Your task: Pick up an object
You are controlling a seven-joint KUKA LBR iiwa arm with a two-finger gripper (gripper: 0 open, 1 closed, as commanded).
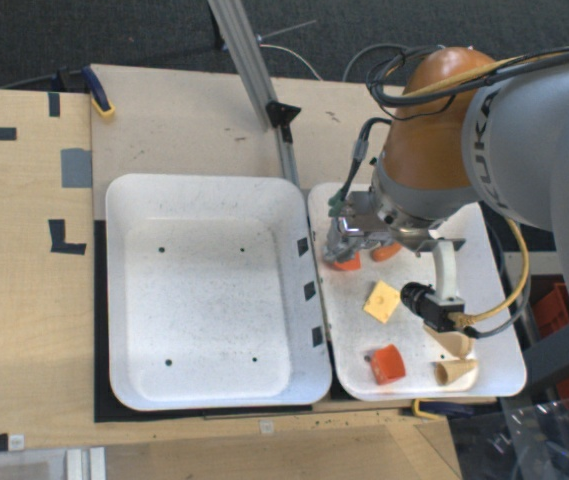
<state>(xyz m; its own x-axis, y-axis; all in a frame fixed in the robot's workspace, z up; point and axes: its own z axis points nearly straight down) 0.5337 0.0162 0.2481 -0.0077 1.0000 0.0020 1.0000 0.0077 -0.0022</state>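
In the right bin (494, 368), at its upper left corner, the gripper (345, 240) hangs low over an orange piece (343, 262), which lies just under its tip and partly hidden by it; whether the piece sits between the fingers I cannot tell, nor whether the gripper is spread or pressed together. A second orange piece (386, 252) lies just to the right of the first, half under the wrist. Below these, near the middle of the bin, lies one yellow wedge-shaped block (382, 302). Lower still, near the front rim, sits one red-orange block (387, 365), well apart from the yellow one. At the front right corner lie two tan pieces, one (454, 344) just above the other (457, 371), near each other. A black cable fitting (426, 303) hangs from the arm (524, 138) between the yellow block and the tan pieces.

The left bin (204, 288) stands beside the right one, their rims overlapping slightly. Both rest on the desk (24, 298), which bears dark tape marks at its left. One slanted metal rail (249, 58) crosses the top, and one blue and yellow clamp (99, 93) grips the board at the upper left.
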